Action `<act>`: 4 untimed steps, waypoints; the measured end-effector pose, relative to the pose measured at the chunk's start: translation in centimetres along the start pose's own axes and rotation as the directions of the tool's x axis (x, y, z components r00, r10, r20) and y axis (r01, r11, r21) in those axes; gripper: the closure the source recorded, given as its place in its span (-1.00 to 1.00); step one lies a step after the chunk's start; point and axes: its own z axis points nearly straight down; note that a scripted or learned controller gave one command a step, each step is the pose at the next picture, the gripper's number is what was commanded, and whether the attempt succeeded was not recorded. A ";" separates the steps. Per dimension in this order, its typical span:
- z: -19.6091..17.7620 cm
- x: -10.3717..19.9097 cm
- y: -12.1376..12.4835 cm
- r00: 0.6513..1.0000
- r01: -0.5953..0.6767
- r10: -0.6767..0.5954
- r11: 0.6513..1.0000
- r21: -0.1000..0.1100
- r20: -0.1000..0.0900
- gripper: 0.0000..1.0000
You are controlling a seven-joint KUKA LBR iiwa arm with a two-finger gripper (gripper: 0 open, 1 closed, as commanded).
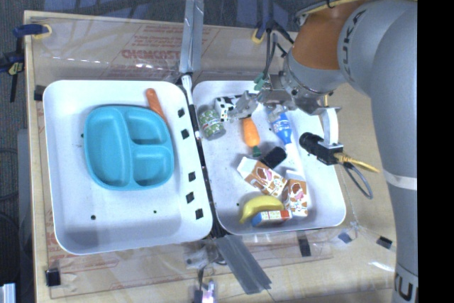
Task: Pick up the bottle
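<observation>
1. Camera view looks down at a slant on two shallow white bins, smooth plastic with rounded corners, sitting side by side on a pale wooden bench (106, 39) under a clear printed sheet.
2. Left bin (64, 209): a glossy turquoise tray (130, 147) with rounded compartments lies near its middle, and a slim orange carrot-shaped piece (154, 101) rests against the bin's far edge by the right corner.
3. Right bin (330, 206) holds the clutter. The bottle (282, 128), small, with a blue label and a pale body, lies on its side near the far edge, toward the right half of that bin.
4. Just left of the bottle sits a stubby orange carrot (250, 132), tapered, and a flat black block (273, 156) lies just below both.
5. Near the far left corner of the right bin are a round greenish jar (211, 121) and a white die with black spots (224, 107).
6. Toward the near edge lie printed cartons (266, 179), boxy and glossy, and a curved yellow banana (259, 206).
7. The arm (379, 46), grey and smooth with an orange band, reaches in from the right; its gripper (266, 97) hangs over the far edge of the right bin, just above the bottle.
8. The metal parts there blur together, so whether the gripper is spread or closed cannot be told, and nothing is plainly seen held by it.
</observation>
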 end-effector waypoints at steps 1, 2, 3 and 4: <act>3.8 3.7 -5.7 0.999 -0.032 0.032 0.999 0.001 0.001 -1.00; 3.0 3.6 -5.7 1.000 -0.030 0.030 1.000 0.004 0.001 1.00; -4.0 -3.2 -6.0 0.984 0.176 -0.176 0.984 -0.004 0.002 1.00; 8.2 -6.7 -9.8 0.998 0.068 -0.068 0.998 -0.004 0.000 1.00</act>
